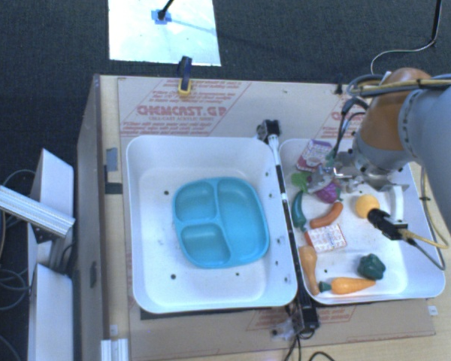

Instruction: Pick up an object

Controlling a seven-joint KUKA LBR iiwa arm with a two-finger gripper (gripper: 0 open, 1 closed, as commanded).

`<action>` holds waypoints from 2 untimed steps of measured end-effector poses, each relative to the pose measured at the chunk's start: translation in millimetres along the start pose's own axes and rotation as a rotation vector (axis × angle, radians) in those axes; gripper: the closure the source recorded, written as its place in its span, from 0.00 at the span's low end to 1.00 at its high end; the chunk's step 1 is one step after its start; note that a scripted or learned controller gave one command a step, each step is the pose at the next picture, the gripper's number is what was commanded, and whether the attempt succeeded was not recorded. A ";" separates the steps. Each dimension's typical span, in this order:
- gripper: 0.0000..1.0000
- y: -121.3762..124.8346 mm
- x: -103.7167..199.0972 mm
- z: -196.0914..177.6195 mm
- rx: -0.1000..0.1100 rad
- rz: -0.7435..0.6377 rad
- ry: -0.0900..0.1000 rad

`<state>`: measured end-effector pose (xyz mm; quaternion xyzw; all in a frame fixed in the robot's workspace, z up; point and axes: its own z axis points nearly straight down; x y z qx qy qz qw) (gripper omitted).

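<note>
The brown table [210,100], printed with red lettering, was seen carrying two shallow white bins side by side. The left white bin [158,277] held a light-blue plastic tray [219,222] with three compartments, set near its middle. The grey arm with its orange band [395,115] was reached in from the right over the right white bin [425,277]. The gripper [332,173] was lowered at the far left part of that bin, just beside a purple toy piece [328,192]; whether it was apart or together could not be told. Around it were scattered a pink-and-white packet [313,155], a dark green pod [298,209], an orange sausage-shaped toy [326,215], a yellow lemon-shaped toy [367,204], a red-and-white patterned card [326,238], an orange toy carrot [350,284] and a dark green lump [371,266].
</note>
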<state>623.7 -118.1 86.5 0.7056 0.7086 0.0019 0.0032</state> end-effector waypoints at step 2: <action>1.00 -25.9 59.1 -99.1 0.004 0.000 0.002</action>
